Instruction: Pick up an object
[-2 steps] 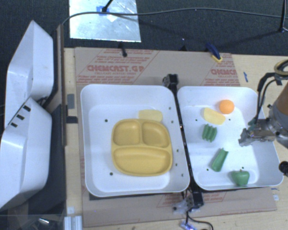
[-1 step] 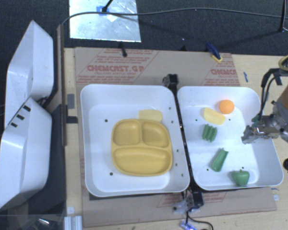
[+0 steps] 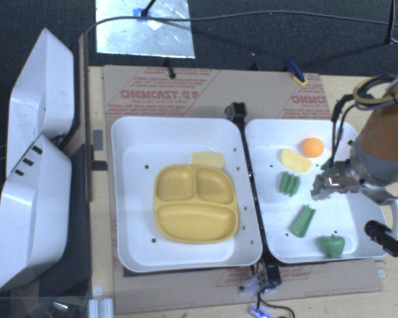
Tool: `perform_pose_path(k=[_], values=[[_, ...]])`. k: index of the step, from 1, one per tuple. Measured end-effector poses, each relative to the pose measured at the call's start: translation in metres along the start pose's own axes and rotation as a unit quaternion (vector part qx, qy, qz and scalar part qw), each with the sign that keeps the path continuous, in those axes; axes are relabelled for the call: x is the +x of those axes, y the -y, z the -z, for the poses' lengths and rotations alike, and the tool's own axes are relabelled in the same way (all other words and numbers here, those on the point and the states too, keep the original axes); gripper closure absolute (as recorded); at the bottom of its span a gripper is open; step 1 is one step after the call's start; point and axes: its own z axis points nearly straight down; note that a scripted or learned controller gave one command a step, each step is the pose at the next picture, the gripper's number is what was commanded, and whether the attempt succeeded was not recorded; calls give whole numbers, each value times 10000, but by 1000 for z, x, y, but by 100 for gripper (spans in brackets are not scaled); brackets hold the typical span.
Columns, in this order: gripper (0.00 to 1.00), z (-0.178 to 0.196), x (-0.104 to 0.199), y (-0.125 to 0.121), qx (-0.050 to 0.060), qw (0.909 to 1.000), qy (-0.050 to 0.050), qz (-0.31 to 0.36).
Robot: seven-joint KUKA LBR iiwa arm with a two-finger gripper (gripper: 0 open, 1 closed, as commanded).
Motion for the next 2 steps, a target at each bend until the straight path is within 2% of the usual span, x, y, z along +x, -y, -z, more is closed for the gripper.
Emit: perform_pose_path(k=[1, 2], values=[[100, 8, 43, -6, -3, 10000, 1, -1], [100, 1, 99, -5, 0, 10000, 0, 5]])
